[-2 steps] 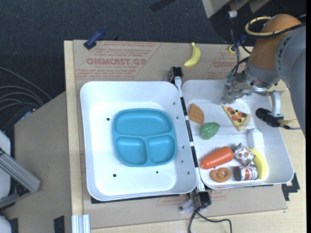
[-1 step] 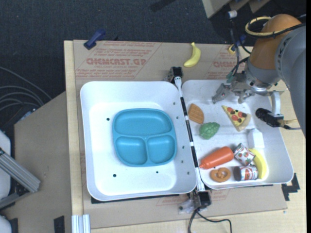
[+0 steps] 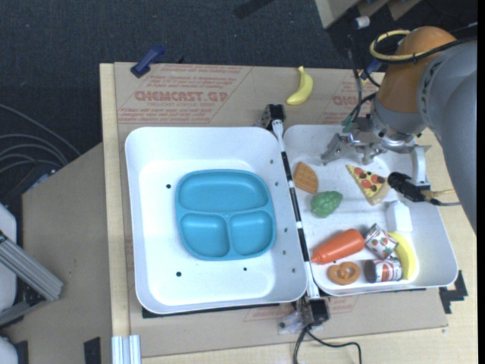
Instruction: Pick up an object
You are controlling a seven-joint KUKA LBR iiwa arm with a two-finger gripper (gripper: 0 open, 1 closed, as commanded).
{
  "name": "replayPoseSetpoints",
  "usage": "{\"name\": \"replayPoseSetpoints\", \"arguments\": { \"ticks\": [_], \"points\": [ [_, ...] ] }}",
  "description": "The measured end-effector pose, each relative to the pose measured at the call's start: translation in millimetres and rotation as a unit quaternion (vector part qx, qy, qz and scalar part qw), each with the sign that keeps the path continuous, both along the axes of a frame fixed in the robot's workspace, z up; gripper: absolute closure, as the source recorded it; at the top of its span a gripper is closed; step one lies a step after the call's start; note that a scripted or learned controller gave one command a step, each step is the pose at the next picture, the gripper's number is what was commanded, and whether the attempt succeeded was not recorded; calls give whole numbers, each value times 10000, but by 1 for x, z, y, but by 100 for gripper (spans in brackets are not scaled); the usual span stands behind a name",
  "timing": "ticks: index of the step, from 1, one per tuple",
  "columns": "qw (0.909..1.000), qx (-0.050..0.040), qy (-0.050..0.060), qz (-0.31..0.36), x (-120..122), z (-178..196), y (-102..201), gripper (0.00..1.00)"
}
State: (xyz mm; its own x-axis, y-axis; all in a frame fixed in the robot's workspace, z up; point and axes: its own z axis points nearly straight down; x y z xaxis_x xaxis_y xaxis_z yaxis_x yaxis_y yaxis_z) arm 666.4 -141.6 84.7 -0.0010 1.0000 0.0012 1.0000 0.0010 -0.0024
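Hovering open and empty over the right bin [image 3: 443, 275], the gripper [image 3: 350, 147] should centre above the pizza slice [image 3: 368, 182] before descending.

Bright, even overhead light, soft shadows, slightly grainy focus, dark carpet surround.

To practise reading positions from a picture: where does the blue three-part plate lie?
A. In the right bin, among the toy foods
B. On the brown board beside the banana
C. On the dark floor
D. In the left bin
D: the blue plate rests in the middle of the left bin, while the carrot and pizza slice lie in the right bin.
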Motion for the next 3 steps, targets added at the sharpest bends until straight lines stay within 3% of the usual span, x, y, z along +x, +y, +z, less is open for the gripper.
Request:
{"name": "replayPoseSetpoints", "arguments": {
  "ticks": [3],
  "points": [
    [10000,-11,-11,-6,0,0,-8,0]
  ]
}}
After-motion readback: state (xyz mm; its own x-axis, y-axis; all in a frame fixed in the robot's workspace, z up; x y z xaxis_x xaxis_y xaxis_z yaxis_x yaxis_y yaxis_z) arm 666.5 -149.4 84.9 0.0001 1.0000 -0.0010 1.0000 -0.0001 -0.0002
